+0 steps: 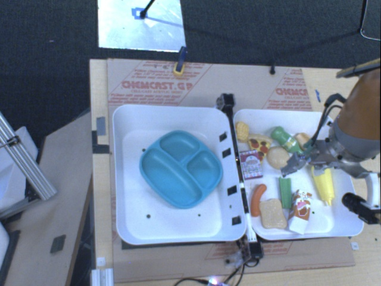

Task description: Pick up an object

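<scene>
In the right-hand bin (351, 226), 1 toast slice (274, 214) and 1 carton (300, 210) lie nearest, toy food spreads beyond, and the gripper (293, 164) hovers over the middle with nothing visibly held, so picking remains undone.

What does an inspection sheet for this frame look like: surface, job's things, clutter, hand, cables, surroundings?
Surface: bench bearing the left bin and right bin side by side.
Job's things: right bin holds toy food: hot dog, bread slice, yellow bottle, green bottle, carton, small red box.
Clutter: blue divided plate in the left bin.
Hand: hand low over the right bin, near the green bottle; grasp unclear.
Cables: wires at the bench's front edge.
Surroundings: dark floor, shiny panel behind the bench.
</scene>
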Tool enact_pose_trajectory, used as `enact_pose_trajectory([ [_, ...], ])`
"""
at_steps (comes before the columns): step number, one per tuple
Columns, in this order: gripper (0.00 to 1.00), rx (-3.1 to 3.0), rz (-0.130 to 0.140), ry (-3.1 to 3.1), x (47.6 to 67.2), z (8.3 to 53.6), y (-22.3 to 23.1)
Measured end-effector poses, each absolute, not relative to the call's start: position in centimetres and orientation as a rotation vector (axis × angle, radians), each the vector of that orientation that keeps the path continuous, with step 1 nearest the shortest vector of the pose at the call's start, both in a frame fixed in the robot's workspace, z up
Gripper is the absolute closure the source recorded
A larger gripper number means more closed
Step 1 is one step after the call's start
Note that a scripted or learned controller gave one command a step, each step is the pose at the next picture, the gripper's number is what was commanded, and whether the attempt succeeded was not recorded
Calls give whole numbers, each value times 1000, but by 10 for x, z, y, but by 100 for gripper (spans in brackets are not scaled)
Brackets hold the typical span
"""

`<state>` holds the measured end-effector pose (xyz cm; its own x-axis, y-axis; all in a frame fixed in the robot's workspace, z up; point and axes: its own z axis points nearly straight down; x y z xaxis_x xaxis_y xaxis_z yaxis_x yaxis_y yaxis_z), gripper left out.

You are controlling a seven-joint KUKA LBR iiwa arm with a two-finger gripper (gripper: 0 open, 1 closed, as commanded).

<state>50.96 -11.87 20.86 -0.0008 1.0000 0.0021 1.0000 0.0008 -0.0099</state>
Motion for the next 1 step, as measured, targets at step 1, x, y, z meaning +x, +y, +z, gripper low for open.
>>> enact_pose_trajectory([
  [1,0,-2218,-1,-2225,512,213,-119],
])
